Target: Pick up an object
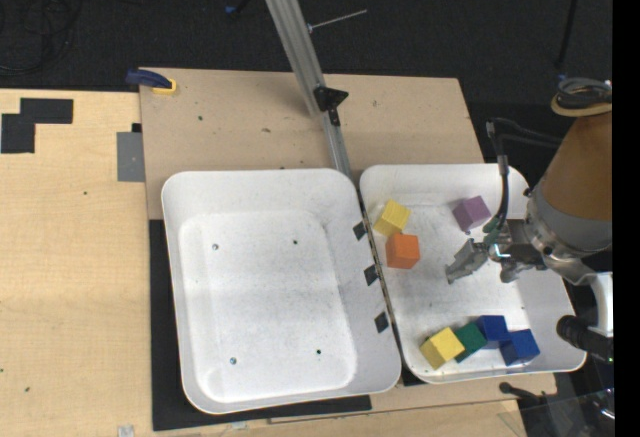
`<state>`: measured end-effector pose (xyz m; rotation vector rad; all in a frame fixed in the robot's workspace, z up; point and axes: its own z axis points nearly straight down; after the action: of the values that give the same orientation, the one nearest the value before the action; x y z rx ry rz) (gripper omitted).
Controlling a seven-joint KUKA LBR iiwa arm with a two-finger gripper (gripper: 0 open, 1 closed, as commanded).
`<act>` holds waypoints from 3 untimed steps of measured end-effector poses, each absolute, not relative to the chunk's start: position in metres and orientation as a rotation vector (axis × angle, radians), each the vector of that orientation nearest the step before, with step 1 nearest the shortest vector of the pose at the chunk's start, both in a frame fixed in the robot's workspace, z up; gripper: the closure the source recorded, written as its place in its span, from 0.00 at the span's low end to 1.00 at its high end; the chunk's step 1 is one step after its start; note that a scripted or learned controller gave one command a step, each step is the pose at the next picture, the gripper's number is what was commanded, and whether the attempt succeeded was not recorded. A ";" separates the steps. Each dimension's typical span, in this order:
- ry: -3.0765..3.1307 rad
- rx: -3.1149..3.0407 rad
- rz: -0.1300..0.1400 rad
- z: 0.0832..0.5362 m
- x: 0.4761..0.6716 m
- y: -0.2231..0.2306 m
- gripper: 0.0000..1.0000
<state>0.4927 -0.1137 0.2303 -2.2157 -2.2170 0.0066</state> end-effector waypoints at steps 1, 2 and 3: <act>-2.215 -2.224 0.002 0.232 0.493 -0.115 0.00; -2.215 -2.217 0.007 0.187 0.496 -0.119 0.00; -2.214 -2.218 0.007 0.143 0.496 -0.119 0.00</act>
<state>0.4959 -0.1188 0.1432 -2.2175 -2.2138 0.0071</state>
